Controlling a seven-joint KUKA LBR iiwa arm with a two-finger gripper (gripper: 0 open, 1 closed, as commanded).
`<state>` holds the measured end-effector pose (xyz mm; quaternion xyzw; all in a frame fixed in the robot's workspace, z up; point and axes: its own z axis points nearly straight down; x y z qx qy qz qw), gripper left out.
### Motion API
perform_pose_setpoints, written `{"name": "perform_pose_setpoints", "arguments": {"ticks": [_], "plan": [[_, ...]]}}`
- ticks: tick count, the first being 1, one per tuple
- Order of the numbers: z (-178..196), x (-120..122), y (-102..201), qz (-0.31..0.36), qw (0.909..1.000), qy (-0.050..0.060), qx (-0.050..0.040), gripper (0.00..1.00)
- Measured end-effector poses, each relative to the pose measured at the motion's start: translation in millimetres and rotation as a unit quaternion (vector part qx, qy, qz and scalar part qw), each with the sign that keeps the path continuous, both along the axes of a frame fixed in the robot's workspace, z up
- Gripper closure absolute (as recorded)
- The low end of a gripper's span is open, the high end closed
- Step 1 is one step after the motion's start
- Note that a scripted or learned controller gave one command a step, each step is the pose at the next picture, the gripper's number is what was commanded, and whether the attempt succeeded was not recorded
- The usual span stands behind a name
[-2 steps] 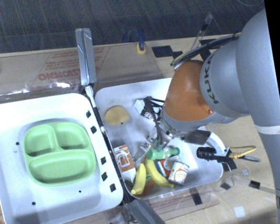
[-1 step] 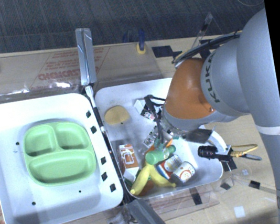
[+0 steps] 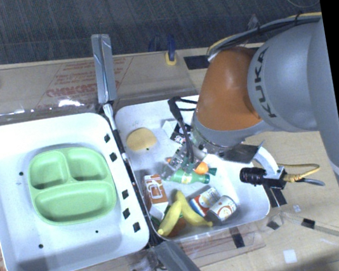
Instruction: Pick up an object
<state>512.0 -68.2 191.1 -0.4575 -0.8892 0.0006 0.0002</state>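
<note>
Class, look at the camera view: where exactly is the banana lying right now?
The banana lies in the right bin, near its front left corner, just left of the can.

banana (image 3: 177,214) | yellow, lying flat | right bin (image 3: 257,211), front, beside can (image 3: 222,207)

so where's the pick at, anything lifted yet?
Nothing looks lifted. The gripper is down in the right bin, over the green bottle in the clutter. The banana, can and green divided plate all lie in their bins. Grasp and lift remain.
</note>
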Motion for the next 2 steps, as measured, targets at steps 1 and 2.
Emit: {"name": "perform_pose_setpoints", "arguments": {"ticks": [1,2], "plan": [[-0.1,-0.1,-0.3,0.000,1.0000,0.000,0.0000,0.00],[-65.3,-6.9,-50.6,0.034,0.9994,0.001,0.0003,0.00]]}}
